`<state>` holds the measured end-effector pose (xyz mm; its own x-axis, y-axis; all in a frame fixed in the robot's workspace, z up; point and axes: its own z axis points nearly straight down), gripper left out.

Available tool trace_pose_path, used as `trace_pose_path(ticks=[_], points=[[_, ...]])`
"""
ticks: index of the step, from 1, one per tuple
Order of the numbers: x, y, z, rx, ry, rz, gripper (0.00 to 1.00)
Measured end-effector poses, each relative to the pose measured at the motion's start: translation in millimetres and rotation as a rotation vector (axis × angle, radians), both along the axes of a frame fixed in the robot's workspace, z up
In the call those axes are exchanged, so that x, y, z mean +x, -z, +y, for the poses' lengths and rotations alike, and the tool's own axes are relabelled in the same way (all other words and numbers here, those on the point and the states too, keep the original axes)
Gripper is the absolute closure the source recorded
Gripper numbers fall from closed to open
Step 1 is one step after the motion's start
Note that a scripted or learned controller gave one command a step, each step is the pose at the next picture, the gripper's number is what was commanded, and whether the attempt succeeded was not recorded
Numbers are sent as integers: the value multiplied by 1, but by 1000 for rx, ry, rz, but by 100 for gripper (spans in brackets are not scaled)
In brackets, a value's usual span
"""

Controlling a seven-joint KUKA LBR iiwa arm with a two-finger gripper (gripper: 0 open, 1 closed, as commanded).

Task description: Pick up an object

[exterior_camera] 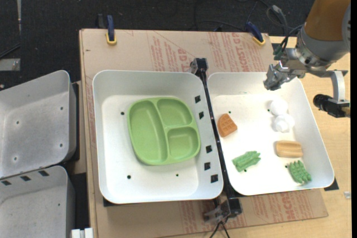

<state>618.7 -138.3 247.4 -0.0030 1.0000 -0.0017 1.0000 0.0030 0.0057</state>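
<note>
We see the claw (pixel 273 82) hanging over the far edge of the right bin (pixel 312 120), and we cannot tell how it is set; nothing shows in its grasp. Below it in that bin lie a white lumpy piece (pixel 280 116), an orange wedge (pixel 226 125) near the divider, a tan bread-like block (pixel 288 149), and two green leafy pieces, one (pixel 246 160) toward the middle and one (pixel 299 171) by the near right corner. The left bin (pixel 111 175) holds a green divided tray (pixel 164 130). Both bins rest on the desk (pixel 145 47).
</note>
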Motion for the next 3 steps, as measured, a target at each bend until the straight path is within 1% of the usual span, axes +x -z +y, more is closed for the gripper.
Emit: trace_pose_path(ticks=[1,2,3], points=[[5,8,52,3,-4,5,100],[-1,20,107,4,-5,7,100],[-10,23,170,4,-6,6,100]])
